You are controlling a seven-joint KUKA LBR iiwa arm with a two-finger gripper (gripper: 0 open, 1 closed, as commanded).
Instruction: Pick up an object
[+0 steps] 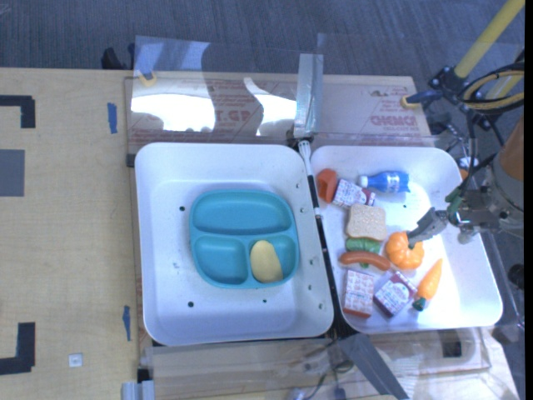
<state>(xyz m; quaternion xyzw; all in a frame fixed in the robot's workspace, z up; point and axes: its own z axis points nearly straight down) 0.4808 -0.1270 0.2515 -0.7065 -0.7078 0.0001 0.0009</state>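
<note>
Pincer [419, 231]: low over the right bin's middle, reaching in from its right edge; whether open or shut, cannot tell.
Orange round toy fruit [403, 251]: just beside the pincer tip.
Orange plastic carrot [429, 282]: long axis slanted, green end toward the bin's front edge.
Right white bin [475, 294]: carries both.

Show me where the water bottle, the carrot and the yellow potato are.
water bottle [385, 182], camera view, on its blue label.
carrot [430, 280], camera view, on its orange body.
yellow potato [266, 261], camera view, on its middle.

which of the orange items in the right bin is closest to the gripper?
The round orange pepper, right at the gripper. The carrot lies lower right; the sausage farther left.
</note>
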